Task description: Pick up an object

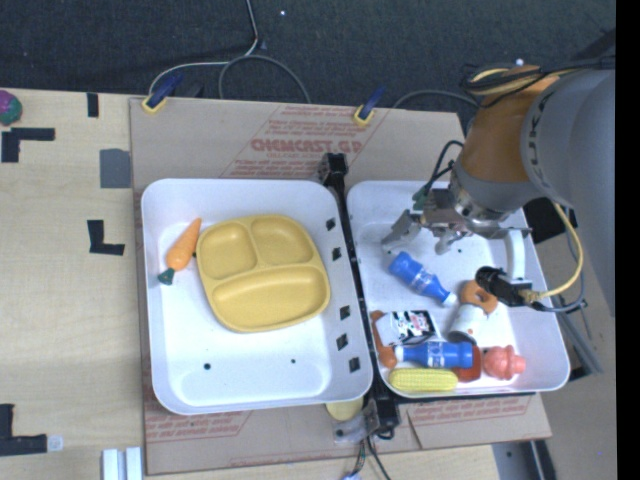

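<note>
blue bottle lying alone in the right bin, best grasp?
Take the blue bottle across the middle of its body, coming straight down from above. It lies on its side, slanting from upper left to lower right, so close across the narrow width, at right angles to that line. White floor shows on both long sides, leaving room for the fingers. The tool hangs just above it in the right bin.

Worktop (60,268): pale wood-grain surface, marked with black tape pieces at 9 and 10 o'clock. Cardboard sheet (290,133) with red print lies flat on it, clamped along its 12 o'clock edge by a yellow clip (157,98) and a blue clip (369,105). Two white bins sit on the cardboard, touching: left bin (165,368), right bin (550,353). Purple object (8,105) at 10 o'clock edge.
</note>
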`<state>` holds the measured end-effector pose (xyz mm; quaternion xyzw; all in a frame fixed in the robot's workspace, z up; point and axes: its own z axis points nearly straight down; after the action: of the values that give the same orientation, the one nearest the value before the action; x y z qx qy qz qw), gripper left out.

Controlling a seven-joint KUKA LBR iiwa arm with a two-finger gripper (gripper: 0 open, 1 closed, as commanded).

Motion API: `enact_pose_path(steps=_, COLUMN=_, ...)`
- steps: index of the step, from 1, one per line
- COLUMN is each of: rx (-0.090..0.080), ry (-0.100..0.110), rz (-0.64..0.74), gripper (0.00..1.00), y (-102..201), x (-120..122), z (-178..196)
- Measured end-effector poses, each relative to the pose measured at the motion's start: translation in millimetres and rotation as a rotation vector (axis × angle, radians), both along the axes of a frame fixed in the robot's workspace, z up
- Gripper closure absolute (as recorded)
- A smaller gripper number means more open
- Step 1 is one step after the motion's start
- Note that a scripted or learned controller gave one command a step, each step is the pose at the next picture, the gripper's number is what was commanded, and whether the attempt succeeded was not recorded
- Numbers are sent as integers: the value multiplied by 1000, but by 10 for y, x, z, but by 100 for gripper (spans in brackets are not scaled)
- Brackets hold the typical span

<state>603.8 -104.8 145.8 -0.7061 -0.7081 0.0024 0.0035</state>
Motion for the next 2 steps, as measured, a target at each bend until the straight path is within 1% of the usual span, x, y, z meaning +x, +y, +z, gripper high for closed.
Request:
enact_pose_path(steps=1, rx=-4, ry=-8, rz=-1, gripper=0, y=73, x=38, z=-644)
enact_pose_path(steps=2, rx=-3, ry=-14, rz=-1, gripper=0, y=-4, x=-178, z=-590)
